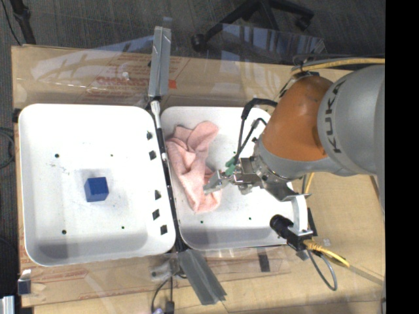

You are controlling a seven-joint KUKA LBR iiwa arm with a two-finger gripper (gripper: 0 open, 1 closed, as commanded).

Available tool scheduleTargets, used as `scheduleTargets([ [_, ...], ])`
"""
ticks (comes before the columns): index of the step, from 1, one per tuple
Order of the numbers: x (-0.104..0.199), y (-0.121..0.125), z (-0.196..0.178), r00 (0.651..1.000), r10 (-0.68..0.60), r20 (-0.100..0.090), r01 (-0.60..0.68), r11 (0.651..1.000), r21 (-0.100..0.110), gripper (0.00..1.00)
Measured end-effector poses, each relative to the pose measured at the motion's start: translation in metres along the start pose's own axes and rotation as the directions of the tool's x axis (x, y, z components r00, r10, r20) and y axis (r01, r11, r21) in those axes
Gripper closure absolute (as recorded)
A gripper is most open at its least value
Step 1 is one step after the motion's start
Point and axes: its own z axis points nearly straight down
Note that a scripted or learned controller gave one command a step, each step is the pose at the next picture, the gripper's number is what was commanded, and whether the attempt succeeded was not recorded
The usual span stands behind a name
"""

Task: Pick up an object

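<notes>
A crumpled pink cloth (192,162) lies in the left part of the right bin (262,235), close to the divider. A small blue cube (97,188) sits alone in the left bin (39,129). My gripper (218,178) hangs low over the right bin, just right of the cloth, pointing left. It is open, and the lower fingertip (208,188) touches the cloth's right edge. Nothing sits between the fingers. The grey and orange wrist covers the bin's right side.
A grey bar (159,57) rises at the back between the bins, and another bracket (201,277) juts out at the front. Cables (327,257) trail off the bin's front right corner. Bare white floor shows around the cube.
</notes>
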Motion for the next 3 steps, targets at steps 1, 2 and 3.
scheduleTargets([
  [1, 0.002, 0.051, 0.112, 1.000, -0.029, 0.001, 0.029, 1.000, -0.007, 0.00],
  [2, 0.000, 0.051, 0.105, 0.999, -0.034, 0.002, 0.034, 0.999, -0.002, 1.00],
  [3, 0.008, 0.125, 0.012, 0.993, -0.114, 0.002, 0.114, 0.993, -0.004, 1.00],
])
